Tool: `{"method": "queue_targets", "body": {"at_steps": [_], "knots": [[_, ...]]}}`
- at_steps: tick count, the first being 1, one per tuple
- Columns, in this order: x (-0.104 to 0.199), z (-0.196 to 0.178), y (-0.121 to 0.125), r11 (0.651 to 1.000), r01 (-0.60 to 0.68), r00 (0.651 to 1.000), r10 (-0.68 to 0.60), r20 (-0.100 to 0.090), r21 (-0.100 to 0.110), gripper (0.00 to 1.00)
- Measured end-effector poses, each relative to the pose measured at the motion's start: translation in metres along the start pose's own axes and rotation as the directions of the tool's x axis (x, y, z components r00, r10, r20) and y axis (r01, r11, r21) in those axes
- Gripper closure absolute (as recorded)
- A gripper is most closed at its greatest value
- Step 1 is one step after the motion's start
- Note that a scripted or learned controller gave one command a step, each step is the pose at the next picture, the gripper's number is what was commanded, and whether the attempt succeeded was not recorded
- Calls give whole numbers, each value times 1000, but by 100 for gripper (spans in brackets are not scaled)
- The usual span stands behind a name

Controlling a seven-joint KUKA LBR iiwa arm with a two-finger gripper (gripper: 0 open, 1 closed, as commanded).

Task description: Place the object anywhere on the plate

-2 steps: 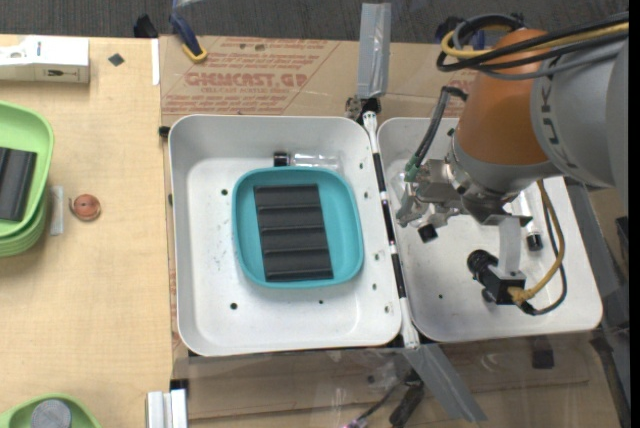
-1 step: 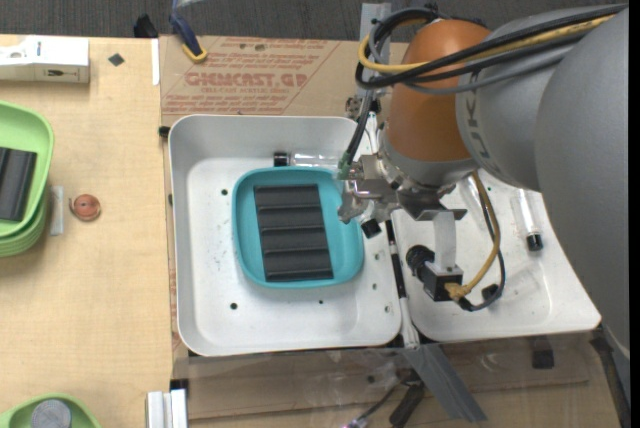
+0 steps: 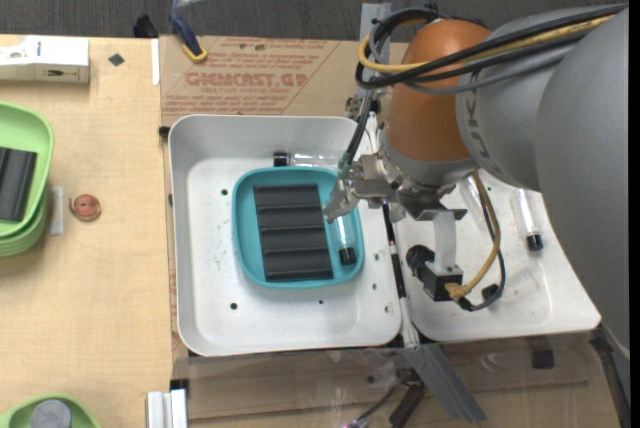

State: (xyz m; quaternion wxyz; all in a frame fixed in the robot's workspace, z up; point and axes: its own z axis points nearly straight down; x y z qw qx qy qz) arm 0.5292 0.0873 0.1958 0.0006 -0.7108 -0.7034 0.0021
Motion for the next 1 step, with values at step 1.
{"method": "queue_targets", "body": {"at_steps": [1], "knots": [[-73,6,34,997,74,997,-74,1,-1,0]]}}
